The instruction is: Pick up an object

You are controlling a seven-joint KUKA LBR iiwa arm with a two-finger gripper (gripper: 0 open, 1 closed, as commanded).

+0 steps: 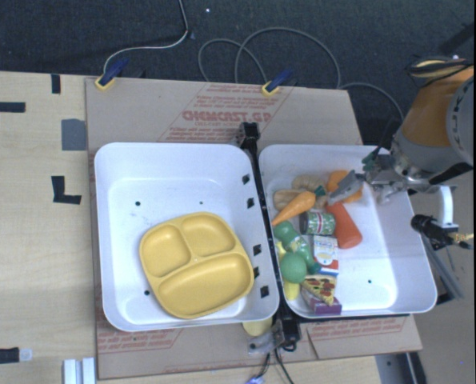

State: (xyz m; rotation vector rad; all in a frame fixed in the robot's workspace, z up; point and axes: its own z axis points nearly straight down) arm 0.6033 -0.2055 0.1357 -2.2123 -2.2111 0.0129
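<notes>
1. Quick count from my side: two shallow white bins sit side by side on the surface, a left bin (114, 174) and a right bin (398, 282), touching along the middle.
2. Left bin holds exactly one thing, a yellow divided plate (196, 264) with three compartments, lying flat toward the bin's near side.
3. Right bin is the busy one. The toys are all piled against its left wall: one orange carrot (295, 206), one small can with a green-and-white label (320, 223), one red-orange wedge-shaped piece (347, 227), and one beige piece (290, 196) just behind the carrot.
4. Green round toys: I count two, a darker one (285, 234) and a brighter ball (294, 268) nearer the camera.
5. Small printed cartons: one white carton (325, 252) and one purple-edged box (321, 292) at the near end. A bit of yellow pokes out beside them, too small to name.
6. My end effector (351, 184) is in over the right bin's far side, just above the carrot and can. The fingers look slightly parted, with nothing between them.
7. My arm (430, 122) comes in from the right, orange band showing.
8. Two clips (108, 77) pin down the far edge of the cardboard sheet (214, 110) under the bins.
</notes>
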